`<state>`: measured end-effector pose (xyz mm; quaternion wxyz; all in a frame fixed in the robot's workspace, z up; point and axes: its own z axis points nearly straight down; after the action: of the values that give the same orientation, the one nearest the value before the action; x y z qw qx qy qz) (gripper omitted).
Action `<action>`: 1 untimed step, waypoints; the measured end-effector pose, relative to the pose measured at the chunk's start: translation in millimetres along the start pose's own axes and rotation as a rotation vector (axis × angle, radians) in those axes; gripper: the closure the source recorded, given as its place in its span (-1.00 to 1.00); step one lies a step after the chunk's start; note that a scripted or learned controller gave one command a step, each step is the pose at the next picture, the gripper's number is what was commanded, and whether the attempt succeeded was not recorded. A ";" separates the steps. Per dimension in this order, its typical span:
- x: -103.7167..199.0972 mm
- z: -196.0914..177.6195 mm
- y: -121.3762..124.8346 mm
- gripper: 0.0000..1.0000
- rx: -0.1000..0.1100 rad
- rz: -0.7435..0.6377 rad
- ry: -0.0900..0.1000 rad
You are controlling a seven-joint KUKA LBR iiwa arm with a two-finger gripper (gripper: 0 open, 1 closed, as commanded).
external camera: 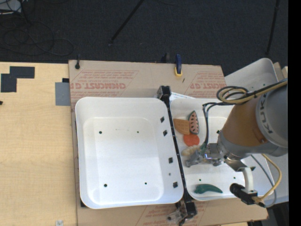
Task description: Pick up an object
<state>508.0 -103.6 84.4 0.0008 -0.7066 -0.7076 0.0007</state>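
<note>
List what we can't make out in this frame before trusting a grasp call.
- Claw state: small and blurred in the camera view, over the right bin; open, shut or holding cannot be told.
- Right bin's far side: covered by the arm.
- Pale object beside the claw: shape and contact unclear, too small.
- Tan piece against the watermelon slice toy: identity unclear.
- Green object: identity too small to tell.

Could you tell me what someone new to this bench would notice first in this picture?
Probably the grey arm with its orange band, reaching in from the right over the right bin. Its gripper sits low among small items: a watermelon slice toy, a red piece and a green piece near the front rim.
</note>
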 end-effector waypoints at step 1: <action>1.7 -3.1 40.8 -1.00 -0.002 0.000 0.000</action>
<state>548.8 -101.9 87.5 0.0002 -0.7065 -0.7077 0.0000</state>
